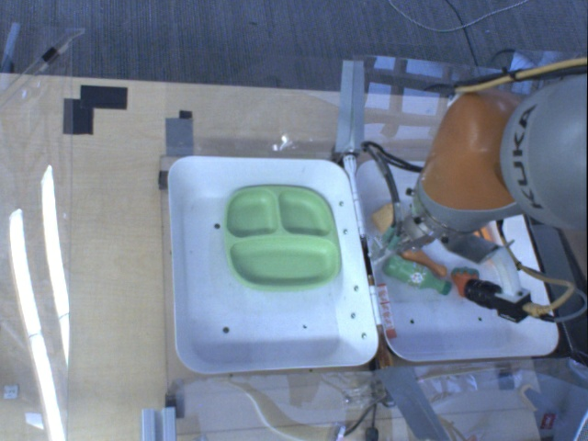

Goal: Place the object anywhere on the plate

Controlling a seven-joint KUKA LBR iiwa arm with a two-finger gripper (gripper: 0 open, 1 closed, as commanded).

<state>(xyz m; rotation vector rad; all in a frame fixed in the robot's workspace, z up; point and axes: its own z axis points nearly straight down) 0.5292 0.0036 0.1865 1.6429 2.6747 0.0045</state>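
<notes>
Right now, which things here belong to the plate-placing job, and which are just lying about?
Belongs to the job:
- green plate in the left bin
- small objects, including a green bottle, in the right bin
- arm over the right bin

Lying about:
- cable on the floor
- black tape marks on the bench

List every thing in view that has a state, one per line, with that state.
Green divided plate: flat in the left bin, nothing on it.
Green bottle: lying on its side in the right bin.
Gripper: low over the right bin, beside the bottle.
</notes>
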